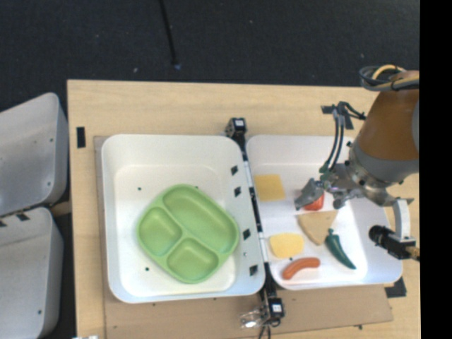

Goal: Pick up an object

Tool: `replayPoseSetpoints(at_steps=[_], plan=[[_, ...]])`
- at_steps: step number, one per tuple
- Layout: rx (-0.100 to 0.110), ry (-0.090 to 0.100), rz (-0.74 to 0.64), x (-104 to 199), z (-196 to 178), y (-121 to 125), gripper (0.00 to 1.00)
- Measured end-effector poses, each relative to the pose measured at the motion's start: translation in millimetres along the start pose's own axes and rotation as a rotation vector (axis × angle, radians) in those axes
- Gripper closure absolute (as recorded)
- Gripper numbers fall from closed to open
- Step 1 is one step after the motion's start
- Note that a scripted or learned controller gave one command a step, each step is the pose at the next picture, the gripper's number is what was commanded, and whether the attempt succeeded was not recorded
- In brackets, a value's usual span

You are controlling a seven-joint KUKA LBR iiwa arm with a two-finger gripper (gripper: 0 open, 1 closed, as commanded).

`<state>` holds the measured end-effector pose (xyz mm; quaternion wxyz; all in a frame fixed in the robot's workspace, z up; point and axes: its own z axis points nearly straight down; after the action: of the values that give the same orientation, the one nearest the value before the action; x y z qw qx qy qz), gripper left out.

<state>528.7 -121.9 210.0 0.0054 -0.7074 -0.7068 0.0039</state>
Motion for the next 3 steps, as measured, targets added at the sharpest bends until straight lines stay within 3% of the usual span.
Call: replayPoseSetpoints(at_steps=[1,2,3], plan=[[-0.013,-0.002,-0.003,0.1,-6.7,2.8,0.0],[-0.01,-0.003,0.0,-11.4,48.5,4.2,0.0],[-0.02,-0.009,0.0,-15.7,107.7,7.3,0.0]])
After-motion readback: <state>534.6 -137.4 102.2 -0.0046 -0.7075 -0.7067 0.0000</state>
